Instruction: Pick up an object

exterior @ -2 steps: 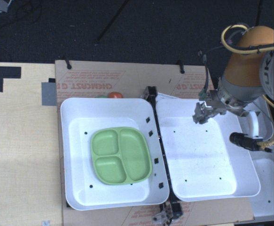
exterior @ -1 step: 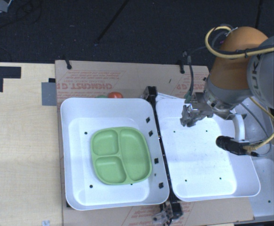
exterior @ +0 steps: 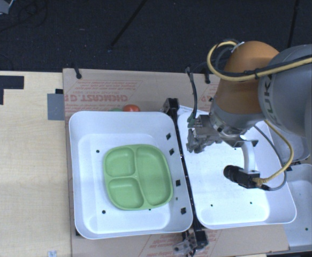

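Two bins side by side on the bench. Left bin (exterior: 86, 143): one divided plate (exterior: 138, 175) lying flat near its middle. Right bin (exterior: 241, 208): the arm's gripper (exterior: 196, 141) over its rear left corner, beside the shared wall. Behind the left bin's rear wall: a small ball (exterior: 131, 108).

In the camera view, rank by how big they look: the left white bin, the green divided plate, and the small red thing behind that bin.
Largest to smallest:
1. left white bin
2. green divided plate
3. small red thing, partly hidden by the bin's rim
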`<state>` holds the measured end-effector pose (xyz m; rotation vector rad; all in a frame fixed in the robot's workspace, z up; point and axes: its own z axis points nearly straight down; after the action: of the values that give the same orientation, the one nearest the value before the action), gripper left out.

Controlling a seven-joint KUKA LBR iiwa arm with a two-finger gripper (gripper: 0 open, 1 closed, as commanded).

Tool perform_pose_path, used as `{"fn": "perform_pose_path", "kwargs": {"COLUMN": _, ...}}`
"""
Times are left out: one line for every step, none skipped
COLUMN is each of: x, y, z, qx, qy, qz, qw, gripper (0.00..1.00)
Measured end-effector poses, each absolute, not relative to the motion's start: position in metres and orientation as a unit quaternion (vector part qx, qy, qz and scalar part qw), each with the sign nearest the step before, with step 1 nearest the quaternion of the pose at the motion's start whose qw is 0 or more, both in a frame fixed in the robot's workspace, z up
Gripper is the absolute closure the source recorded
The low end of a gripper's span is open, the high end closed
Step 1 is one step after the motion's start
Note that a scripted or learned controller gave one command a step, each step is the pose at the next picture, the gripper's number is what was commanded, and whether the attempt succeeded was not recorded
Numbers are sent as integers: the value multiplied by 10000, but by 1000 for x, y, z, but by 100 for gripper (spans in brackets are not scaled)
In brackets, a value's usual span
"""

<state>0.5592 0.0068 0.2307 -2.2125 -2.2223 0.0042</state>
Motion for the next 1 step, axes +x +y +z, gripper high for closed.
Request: {"fn": "perform_pose_path", "kwargs": {"x": 543, "y": 63, "z": 220, "qx": -7056, "qy": -7086, "qz": 15, "qw": 30, "gripper": 100}}
